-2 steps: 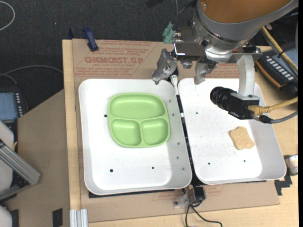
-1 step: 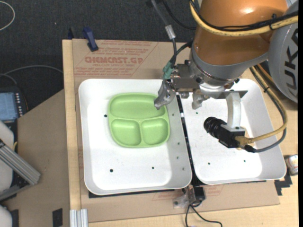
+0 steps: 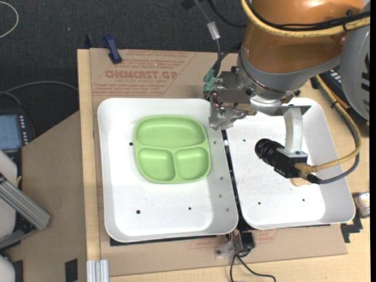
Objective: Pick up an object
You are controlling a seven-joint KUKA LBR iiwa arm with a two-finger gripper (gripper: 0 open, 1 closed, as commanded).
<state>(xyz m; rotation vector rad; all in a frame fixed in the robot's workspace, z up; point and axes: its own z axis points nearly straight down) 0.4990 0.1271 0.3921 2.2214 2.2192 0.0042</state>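
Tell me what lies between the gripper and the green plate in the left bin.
No object. In the camera view, a narrow bare strip of the left bin separates the gripper from the upper right corner of the green plate.

Robotics laboratory test bench. Evidence: large grey robot arm with orange band (image 3: pixel 294 22) carrying a metal gripper (image 3: pixel 218 121), black cables (image 3: pixel 202 7) trailing from it, over two shallow white plastic bins, left (image 3: pixel 114 175) and right (image 3: pixel 329 204), set on a brown cardboard sheet with red printed lettering (image 3: pixel 147 69). Surroundings: dark grey carpet floor (image 3: pixel 59 16), silver aluminium extrusion rail (image 3: pixel 23 207) at lower left, blue plastic clamp (image 3: pixel 111 49) at the cardboard's far edge.
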